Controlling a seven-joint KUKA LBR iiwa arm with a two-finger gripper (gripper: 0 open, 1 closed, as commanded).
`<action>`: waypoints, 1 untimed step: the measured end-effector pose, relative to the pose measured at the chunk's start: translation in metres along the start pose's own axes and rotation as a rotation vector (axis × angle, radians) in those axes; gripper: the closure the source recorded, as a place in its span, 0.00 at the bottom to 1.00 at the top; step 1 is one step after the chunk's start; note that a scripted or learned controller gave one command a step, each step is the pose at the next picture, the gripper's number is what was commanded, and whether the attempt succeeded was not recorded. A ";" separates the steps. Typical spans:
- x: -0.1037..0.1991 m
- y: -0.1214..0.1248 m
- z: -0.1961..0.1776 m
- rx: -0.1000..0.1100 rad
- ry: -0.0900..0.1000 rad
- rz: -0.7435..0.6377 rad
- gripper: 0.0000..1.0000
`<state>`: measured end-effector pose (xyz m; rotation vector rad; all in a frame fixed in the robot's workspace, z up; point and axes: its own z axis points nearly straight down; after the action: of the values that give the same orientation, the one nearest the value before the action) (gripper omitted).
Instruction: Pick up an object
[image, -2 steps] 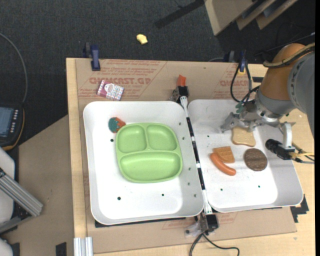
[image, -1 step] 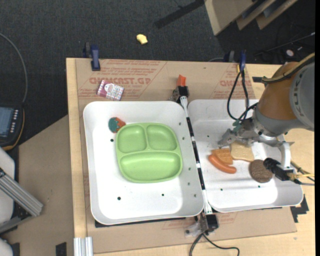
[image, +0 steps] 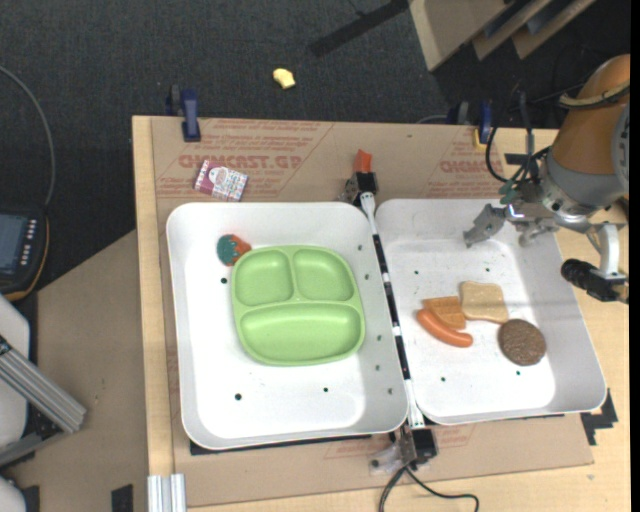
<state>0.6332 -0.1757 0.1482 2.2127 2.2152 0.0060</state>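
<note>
A black cable (image: 430, 488) and a small clip (image: 412, 447) sit at the near edge of the counter (image: 160, 400), far in front of the hand and to its left. Just past them are two white bins side by side. The right bin (image: 470, 385) holds the food toys, and the hand (image: 497, 222) hangs over its far right corner. The hand looks open, with its grey fingers (image: 480, 228) spread apart and nothing between them. The toys lie well apart from the hand, toward the near side of the same bin. A tan piece of toast (image: 484, 301) is the closest one to the hand. Touching the toast on its left is an orange wedge (image: 443, 309), and right in front of that lies a red-orange sausage (image: 443, 329). A round brown cookie (image: 522, 341) sits just in front of the toast, a bit to the right. The left bin (image: 200, 380) is across the middle wall from the hand. In it is a green plate (image: 296, 304) with three parts. A small round toy (image: 233, 248), red and green, touches the far left corner of the plate. Behind the left bin, a small pink and white packet (image: 220, 180) lies on the counter. The grey arm (image: 590, 150) with its orange band comes in behind the hand on the right.
</note>
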 end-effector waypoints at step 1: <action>0.059 -0.058 0.062 0.008 0.003 -0.002 0.00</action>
<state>0.5759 -0.1167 0.0852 2.2160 2.2226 0.0003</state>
